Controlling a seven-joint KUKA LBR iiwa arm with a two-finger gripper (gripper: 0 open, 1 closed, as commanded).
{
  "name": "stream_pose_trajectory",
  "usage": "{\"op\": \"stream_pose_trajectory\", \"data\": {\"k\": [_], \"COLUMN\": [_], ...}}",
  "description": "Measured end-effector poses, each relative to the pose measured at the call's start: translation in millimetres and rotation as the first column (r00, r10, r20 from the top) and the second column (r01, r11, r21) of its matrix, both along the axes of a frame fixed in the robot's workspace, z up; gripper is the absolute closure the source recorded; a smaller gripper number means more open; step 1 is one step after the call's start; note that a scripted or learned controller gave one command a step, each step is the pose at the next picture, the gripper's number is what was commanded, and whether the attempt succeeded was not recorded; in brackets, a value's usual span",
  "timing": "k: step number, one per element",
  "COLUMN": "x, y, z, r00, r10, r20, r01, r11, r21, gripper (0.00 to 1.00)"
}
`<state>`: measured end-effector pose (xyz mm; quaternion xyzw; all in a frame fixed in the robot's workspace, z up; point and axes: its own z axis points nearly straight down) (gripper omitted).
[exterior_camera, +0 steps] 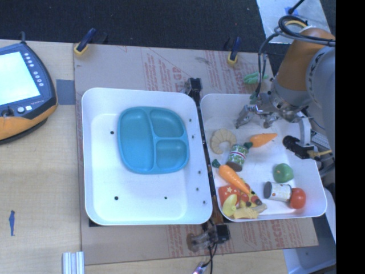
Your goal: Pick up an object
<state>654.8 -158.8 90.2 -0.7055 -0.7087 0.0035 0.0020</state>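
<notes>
The right bin [208, 110] serves as landmark. The pincer [258, 114] hangs spread open, gripping nothing, over the bin's far half. The small carrot [263, 139], just nearer than the pincer, is judged the easiest pick; a straight descent, well apart from the bin's wall, would be advised. Left of the bin, the desk [40, 176] bears a second bin [91, 153] holding a blue plate [153, 140].

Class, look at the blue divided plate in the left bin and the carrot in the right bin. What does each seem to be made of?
Blue divided plate: probably moulded plastic, judging by its uniform colour, soft sheen and rounded compartments.
Carrot: likely toy plastic, smooth and evenly orange with a green tip; the view is too coarse to be sure.
</notes>
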Motion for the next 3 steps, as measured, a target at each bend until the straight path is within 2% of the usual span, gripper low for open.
{"op": "stream_pose_trajectory", "data": {"k": [1, 2, 3], "x": [-14, 2, 2], "y": [19, -8, -42], "z": [1, 2, 2], "r00": [1.000, 1.000, 1.000], "r10": [0.003, -0.002, -0.002], "r20": [0.001, 0.005, 0.007], "r01": [-0.003, 0.002, 0.002], "r11": [1.000, 1.000, 1.000], "r21": [0.001, 0.002, 0.002], "gripper": [0.00, 0.00, 0.00]}}
